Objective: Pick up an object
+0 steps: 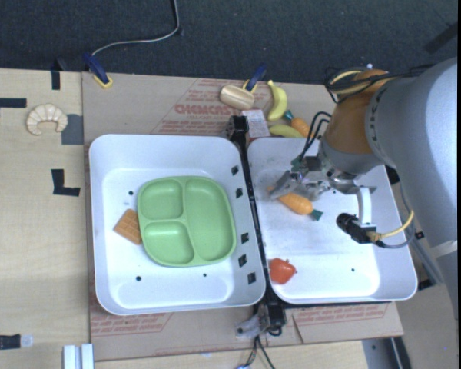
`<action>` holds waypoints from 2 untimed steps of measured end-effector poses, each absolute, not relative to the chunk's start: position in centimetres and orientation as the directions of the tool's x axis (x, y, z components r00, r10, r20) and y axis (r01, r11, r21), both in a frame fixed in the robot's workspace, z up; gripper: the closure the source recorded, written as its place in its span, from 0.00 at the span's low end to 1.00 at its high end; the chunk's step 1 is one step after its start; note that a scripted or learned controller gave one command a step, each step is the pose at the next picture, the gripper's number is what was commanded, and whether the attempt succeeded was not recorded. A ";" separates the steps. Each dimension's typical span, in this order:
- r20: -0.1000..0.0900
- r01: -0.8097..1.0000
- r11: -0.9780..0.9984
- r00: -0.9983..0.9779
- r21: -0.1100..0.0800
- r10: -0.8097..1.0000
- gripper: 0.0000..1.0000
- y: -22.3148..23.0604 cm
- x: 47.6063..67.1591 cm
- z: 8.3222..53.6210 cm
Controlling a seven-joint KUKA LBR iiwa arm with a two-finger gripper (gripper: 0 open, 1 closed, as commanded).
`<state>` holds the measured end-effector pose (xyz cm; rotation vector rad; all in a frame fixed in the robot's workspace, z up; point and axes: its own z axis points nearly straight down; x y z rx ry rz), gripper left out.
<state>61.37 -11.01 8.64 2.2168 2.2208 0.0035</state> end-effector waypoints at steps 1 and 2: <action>-0.003 1.000 0.001 -0.001 0.005 1.000 0.00 -10.6 61.2 8.6; -0.001 1.000 0.002 -0.002 0.003 1.000 0.00 -9.3 64.8 8.6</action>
